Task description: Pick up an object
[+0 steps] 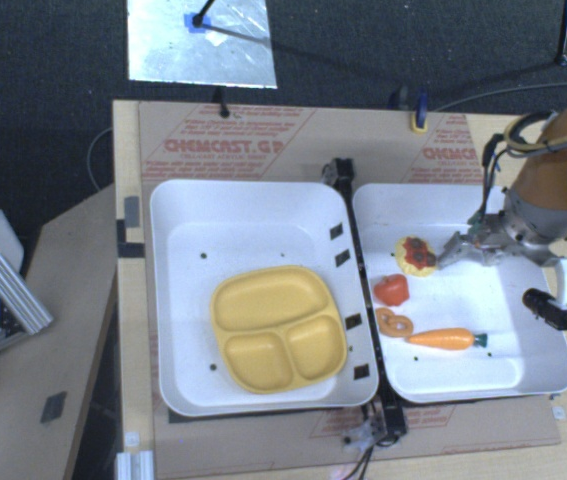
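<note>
Four small food toys are lying in the right bin (538,373): a yellow piece with red topping (416,255), a red piece (392,289), a pretzel (395,322) and a carrot (446,339). The hand (450,252) is reaching in low from the right, its tip just beside the yellow piece; whether it is clenched or released cannot be told, and nothing is showing between its fingers. Judgement: the yellow piece is probably the target, being nearest. The left bin (178,268) is carrying a yellow divided tray (278,326), well apart on the counter (263,143).
</note>
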Available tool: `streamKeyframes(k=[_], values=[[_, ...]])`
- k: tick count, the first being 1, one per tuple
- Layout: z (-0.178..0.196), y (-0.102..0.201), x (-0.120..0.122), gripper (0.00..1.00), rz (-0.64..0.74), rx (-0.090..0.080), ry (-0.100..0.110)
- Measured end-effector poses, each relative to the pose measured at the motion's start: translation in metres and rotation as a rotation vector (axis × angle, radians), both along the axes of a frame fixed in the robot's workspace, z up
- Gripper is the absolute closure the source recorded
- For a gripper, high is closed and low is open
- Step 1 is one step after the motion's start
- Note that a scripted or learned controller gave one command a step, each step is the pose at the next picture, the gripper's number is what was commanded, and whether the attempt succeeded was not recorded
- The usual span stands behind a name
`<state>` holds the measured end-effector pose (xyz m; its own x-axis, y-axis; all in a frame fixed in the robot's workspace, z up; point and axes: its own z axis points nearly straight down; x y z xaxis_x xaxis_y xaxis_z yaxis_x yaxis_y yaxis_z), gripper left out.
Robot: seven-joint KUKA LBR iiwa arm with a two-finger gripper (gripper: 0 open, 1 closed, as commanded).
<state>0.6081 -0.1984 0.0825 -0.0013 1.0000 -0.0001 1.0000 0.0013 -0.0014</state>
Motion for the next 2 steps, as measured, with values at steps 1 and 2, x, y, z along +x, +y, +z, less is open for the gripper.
streamKeyframes(k=[1, 2], values=[[0.014, -0.001, 0.002, 1.0, 0.001, -0.003, -0.008], [0.08, -0.001, 0.006, 1.0, 0.004, -0.003, -0.01]])
